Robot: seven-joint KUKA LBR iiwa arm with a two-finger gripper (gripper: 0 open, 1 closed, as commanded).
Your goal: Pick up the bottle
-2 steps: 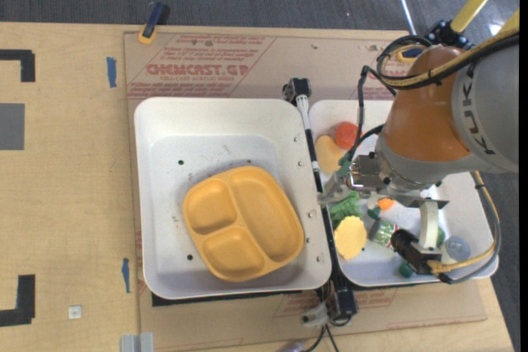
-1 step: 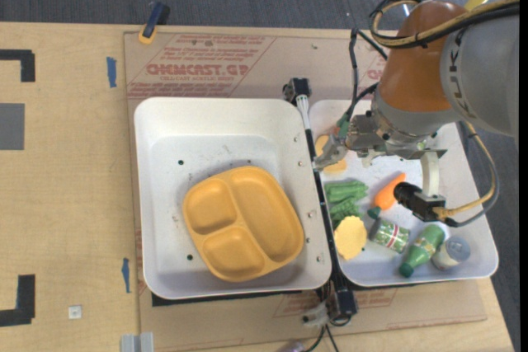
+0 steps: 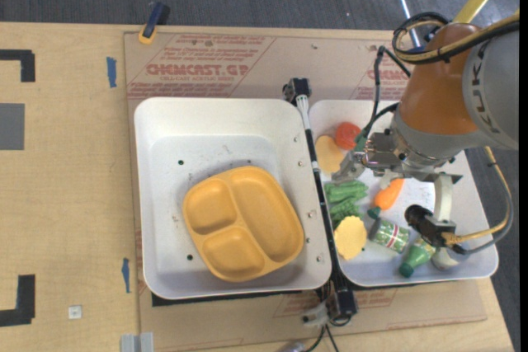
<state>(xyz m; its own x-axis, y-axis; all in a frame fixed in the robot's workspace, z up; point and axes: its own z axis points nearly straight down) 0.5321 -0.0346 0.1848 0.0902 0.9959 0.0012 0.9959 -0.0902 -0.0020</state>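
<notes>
The bottle [image 3: 402,243] is seen lying near the front of the right bin [image 3: 483,260], crowded by toy food, while behind it the gripper [image 3: 367,154] cannot be judged open or shut, so a neighbouring piece could be grabbed instead.

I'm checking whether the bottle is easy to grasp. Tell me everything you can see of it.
The bottle is small and lies on its side in the right bin, near the front. It has a dark green cap toward the left and a white label with red and green print. It looks like plastic. A yellow piece lies close on its left, a green item on its right.
</notes>
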